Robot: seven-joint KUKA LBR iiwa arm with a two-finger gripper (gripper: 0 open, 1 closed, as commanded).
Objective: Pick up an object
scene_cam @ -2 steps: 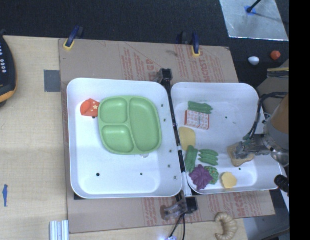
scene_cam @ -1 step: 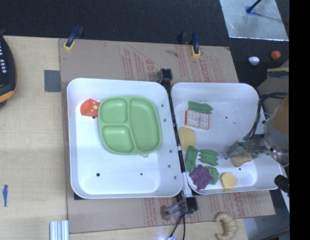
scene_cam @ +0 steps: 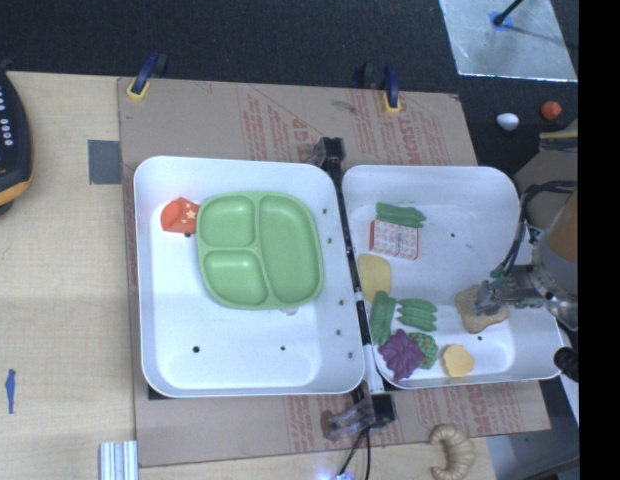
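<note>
My claw hangs low in the shallow white right bin, over a flat tan biscuit-shaped piece. I cannot tell its state.

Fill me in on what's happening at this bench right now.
The arm reaches in from the right, its gripper low in the right bin over a tan object. Nothing is visibly lifted yet. Toy foods lie nearby, and a green divided plate sits in the left bin.
</note>
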